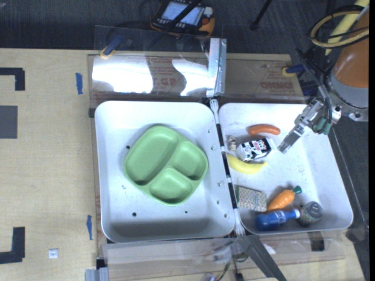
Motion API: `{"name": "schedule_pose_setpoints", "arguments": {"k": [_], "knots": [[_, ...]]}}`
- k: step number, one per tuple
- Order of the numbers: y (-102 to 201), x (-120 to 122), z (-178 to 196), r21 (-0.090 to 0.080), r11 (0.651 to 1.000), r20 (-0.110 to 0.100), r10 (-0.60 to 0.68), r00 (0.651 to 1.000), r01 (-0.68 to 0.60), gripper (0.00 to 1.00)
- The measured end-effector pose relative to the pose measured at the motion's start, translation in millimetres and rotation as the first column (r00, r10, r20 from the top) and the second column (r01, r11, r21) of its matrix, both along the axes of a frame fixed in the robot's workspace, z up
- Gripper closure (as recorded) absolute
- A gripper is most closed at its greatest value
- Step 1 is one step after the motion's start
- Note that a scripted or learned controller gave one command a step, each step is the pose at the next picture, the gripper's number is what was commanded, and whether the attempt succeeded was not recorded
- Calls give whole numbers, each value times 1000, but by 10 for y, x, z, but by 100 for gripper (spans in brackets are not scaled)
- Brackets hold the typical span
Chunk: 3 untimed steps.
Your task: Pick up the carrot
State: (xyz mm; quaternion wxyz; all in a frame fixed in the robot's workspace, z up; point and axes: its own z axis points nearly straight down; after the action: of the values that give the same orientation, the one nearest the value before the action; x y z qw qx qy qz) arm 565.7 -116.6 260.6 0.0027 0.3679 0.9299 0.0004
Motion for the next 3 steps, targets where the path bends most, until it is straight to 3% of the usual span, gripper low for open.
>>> {"name": "schedule_pose_setpoints", "arguments": {"k": [1, 2, 3], "knots": [[-101, -857, -189, 2, 977, -6, -211, 977, 211, 0], [-101, -857, -189, 2, 977, -6, -211, 977, 211, 0], [263, -851, -278, 2, 992, -5, 124, 992, -124, 0]]}}
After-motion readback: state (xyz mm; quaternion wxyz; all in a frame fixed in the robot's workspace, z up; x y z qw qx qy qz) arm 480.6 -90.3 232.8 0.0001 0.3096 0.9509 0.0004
